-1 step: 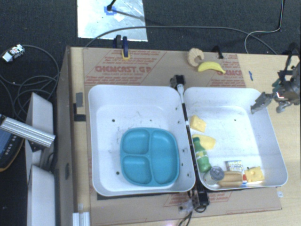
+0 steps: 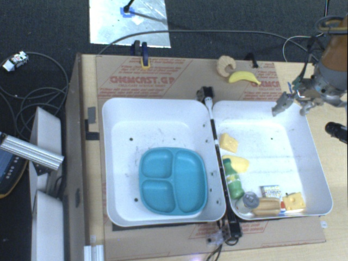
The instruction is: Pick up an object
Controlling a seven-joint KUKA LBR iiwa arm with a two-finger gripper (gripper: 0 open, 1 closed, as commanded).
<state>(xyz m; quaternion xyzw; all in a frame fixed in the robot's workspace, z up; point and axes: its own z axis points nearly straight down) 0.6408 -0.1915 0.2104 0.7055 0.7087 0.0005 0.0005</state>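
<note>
Green bottle [image 2: 234,179] lies in right bin [image 2: 304,145], near its left wall, long axis running near-far. Two cheese wedges [image 2: 228,143] [image 2: 294,201], one blue tray [image 2: 173,179] in left bin [image 2: 125,124]. Gripper [image 2: 294,103] fingers spread apart, holding nothing, above right bin's far edge.

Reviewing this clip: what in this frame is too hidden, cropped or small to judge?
- Arm: cut off by the camera view's right edge above the orange band.
- Small boxed item in the right bin: label too small to read.
- Grey round object: partly overlapped by neighbouring items at the bin's near edge; identity unclear.
- Gripper: blurred; nothing is visible between its jaws, which look spread.
</note>
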